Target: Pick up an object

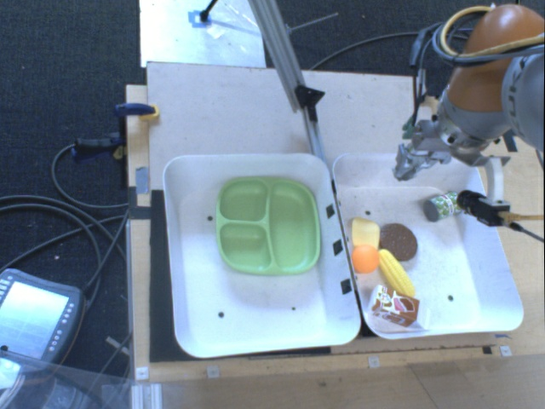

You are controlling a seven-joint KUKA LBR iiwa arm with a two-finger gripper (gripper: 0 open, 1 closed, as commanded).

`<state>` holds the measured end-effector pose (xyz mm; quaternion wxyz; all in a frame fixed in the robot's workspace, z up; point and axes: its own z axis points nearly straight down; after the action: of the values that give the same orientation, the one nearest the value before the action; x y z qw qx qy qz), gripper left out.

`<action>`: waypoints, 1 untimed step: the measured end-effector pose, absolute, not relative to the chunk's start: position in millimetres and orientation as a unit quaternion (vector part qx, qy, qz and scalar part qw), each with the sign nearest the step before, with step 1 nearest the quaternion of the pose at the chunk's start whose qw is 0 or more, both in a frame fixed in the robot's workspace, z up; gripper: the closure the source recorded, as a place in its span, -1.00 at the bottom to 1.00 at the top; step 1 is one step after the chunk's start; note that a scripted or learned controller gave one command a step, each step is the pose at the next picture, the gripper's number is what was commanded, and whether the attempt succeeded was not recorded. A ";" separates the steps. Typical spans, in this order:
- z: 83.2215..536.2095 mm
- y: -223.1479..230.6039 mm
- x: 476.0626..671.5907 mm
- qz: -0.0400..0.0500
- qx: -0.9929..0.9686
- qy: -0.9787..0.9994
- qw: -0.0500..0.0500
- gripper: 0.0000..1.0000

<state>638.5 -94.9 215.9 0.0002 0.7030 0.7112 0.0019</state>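
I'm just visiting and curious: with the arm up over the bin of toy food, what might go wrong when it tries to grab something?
The yellow block, orange ball, corn and brown disc are crowded together, so the gripper might nudge neighbours. The ball could roll away. The small can lies on its side and may slip.
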 end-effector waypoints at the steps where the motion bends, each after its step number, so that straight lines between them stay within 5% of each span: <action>1: 209.4 -40.2 636.9 0.001 0.703 0.711 -0.001 1.00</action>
<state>636.9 -40.2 209.4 -0.0005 0.7031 0.7111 0.0008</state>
